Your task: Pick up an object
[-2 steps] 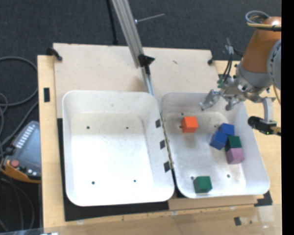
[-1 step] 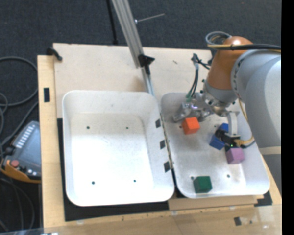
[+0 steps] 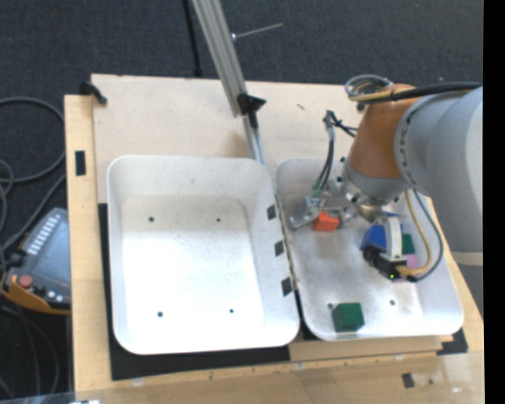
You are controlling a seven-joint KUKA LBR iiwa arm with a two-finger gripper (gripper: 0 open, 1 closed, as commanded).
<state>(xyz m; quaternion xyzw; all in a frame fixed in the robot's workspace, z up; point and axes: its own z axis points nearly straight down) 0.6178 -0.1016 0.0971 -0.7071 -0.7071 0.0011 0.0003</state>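
**A:** Off the table's left edge, a handheld controller (image 3: 42,255) lies on the dark floor among loose cables. On the table (image 3: 168,116) itself, the left bin (image 3: 122,225) sits toward the left edge, its white floor dusted grey.

**B:** Behind it an aluminium post (image 3: 223,49) slants up and away, and its foot comes down near the far end of the seam between the two bins.

**A:** Across that seam is the right bin (image 3: 438,310), rim to rim with its neighbour. Here's the action: the end effector (image 3: 313,215) is down low in the bin's far-left part, close to the left wall.

**B:** And the orange block (image 3: 326,222) is right up against it, on the bin floor. Is it gripped?

**A:** Can't tell. The wrist hides it, so wide, narrow or clamped is anyone's call.

**B:** A green block (image 3: 348,316) sits alone by the near rim, well apart from the orange one.

**A:** Further right, a blue object (image 3: 373,238) lies near the middle of the bin, under the wrist's shadow. Over the right edge looms the grey arm (image 3: 442,167), its orange band (image 3: 379,141) above the wrist.
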